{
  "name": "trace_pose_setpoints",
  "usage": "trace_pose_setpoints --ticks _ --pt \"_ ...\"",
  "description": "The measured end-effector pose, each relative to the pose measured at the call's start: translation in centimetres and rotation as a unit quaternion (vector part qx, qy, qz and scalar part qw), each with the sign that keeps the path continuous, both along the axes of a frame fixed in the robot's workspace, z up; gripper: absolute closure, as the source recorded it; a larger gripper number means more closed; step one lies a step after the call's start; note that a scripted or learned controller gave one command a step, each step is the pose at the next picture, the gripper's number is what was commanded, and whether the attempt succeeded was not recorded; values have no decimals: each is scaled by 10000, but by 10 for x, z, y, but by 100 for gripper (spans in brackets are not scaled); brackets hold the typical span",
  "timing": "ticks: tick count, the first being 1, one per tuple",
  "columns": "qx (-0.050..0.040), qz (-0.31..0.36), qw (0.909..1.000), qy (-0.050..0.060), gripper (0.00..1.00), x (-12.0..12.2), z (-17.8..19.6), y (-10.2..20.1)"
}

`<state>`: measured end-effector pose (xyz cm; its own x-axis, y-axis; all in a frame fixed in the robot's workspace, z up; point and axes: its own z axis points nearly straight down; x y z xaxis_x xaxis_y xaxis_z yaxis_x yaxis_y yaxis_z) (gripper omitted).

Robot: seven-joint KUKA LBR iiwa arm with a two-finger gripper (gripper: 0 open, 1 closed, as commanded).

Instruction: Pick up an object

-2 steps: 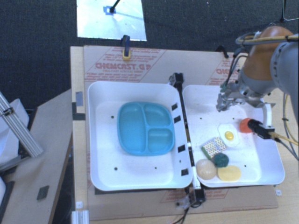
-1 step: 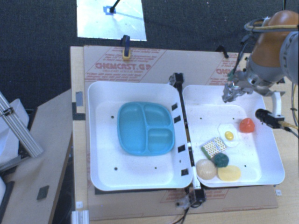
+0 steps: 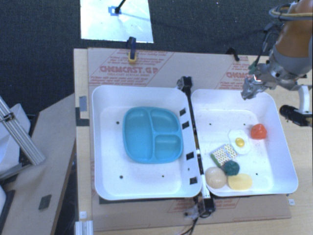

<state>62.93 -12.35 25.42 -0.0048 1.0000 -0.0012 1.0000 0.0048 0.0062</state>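
Camera view: your arm [image 3: 293,38] comes in from the right, grey with the orange band, and the gripper [image 3: 248,93] hangs over the far edge of the right bin [image 3: 281,153], near its far left corner. You can't tell from here whether the claw is apart or together; it is too small and blurred. Nothing shows in it.

Right bin, your pickable things: a red object [image 3: 258,131] by the right wall, about midway along it. A fried egg toy [image 3: 239,142] sits just left of it, apart from it. A patterned green-and-white block [image 3: 224,154] lies near the egg, toward the bin's near left. At its near side, a dark teal ball [image 3: 231,168]. Along the near edge, a beige round piece [image 3: 215,177] and a yellow piece [image 3: 239,181], the ball tucked between and just behind them. All lie well apart from the gripper.

Left bin [image 3: 105,146]: a blue divided plate [image 3: 152,134] lies flat around the middle.

Both bins rest on a cardboard sheet [image 3: 146,67] on the bench.
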Motion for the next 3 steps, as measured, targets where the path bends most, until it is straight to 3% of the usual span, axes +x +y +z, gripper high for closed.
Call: trace_pose_setpoints --ticks 2,3 --pt "6 7 10000 27 100 -26 4 94" --pt "9 11 10000 26 100 -24 -6 149"
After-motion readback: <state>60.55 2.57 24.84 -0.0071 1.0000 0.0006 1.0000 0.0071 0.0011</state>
